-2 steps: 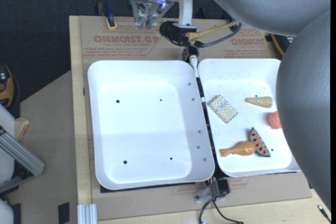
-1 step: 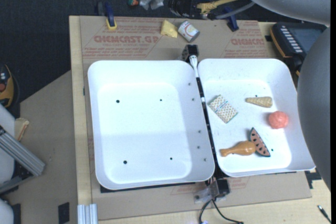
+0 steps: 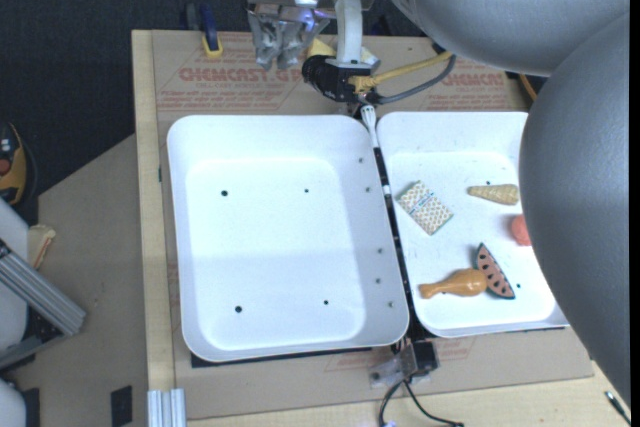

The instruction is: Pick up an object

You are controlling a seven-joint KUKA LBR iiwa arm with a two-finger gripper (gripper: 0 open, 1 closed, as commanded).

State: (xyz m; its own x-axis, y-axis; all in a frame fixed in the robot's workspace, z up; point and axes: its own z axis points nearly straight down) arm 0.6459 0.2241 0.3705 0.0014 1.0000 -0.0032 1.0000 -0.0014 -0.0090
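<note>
The gripper (image 3: 283, 40) hung above the worktop (image 3: 160, 115) behind the left bin (image 3: 195, 215); the right bin (image 3: 450, 140) held a patterned packet (image 3: 425, 208), drumstick (image 3: 455, 286) and watermelon slice (image 3: 494, 273)

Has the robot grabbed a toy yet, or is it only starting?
Only starting, it seems. Done: nothing looks picked up. The gripper is above the bench beyond the bins, with no toy between its fingers. In hand: nothing. Left: the whole pick. The patterned packet, cone, chicken leg, watermelon slice and a pink thing partly behind the arm all lie in the right bin.
</note>
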